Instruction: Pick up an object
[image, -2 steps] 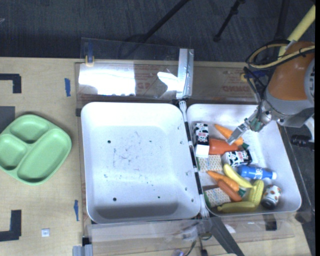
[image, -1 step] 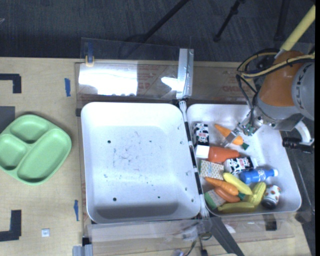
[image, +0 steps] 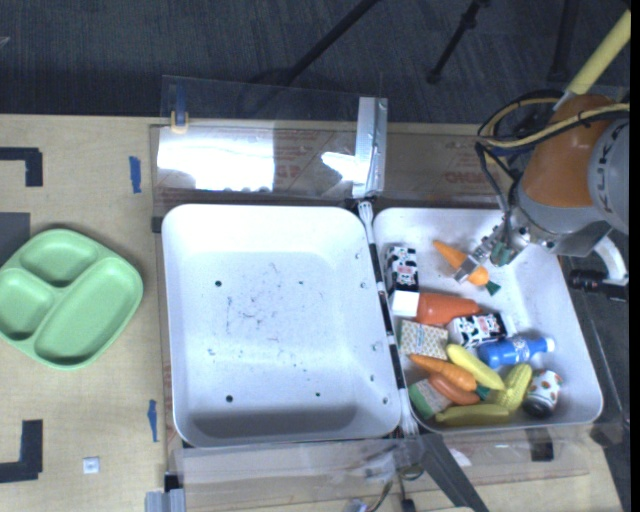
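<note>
I see the gripper (image: 492, 250) low in the right bin (image: 575, 330), at its far end, but I cannot tell how its jaws stand from this angle. A small orange carrot (image: 462, 262) lies touching them on the side toward the left bin (image: 190, 240). Nearer the camera from the jaws sit an orange bottle (image: 445, 306), a blue bottle (image: 512, 351) and a banana (image: 478, 368).
</note>
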